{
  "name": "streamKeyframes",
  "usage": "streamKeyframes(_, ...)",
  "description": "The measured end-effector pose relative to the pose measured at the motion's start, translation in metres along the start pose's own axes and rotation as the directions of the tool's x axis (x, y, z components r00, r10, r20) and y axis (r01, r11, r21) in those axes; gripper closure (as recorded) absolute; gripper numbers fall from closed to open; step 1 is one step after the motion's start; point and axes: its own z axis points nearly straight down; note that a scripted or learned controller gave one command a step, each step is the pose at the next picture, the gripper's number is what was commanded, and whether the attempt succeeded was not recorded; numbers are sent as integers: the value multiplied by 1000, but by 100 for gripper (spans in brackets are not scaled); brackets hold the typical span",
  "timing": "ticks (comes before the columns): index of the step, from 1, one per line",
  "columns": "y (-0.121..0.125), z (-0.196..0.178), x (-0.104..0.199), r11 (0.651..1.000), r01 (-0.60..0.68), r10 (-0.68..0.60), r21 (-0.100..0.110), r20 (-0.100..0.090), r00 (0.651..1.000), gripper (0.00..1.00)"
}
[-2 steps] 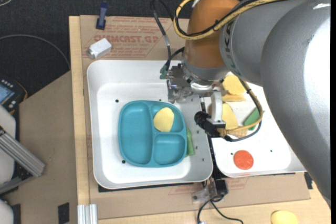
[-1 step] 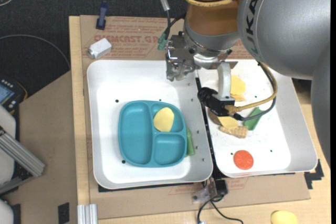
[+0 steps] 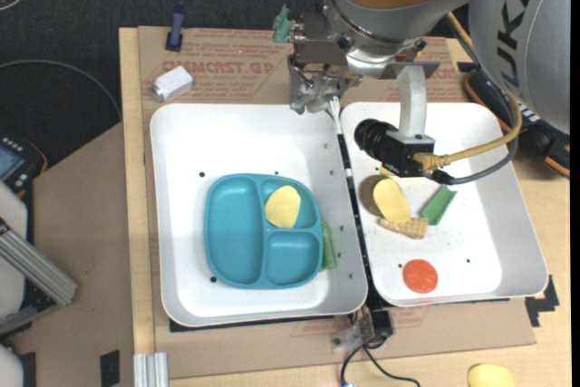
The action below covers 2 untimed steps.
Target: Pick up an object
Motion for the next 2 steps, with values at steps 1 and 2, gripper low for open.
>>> streamKeyframes(1,-59,111,-56,999,-13,13,31,11,1000,100)
streamKeyframes(2,-61,243,-92,999,-13,13,32,12,1000,100)
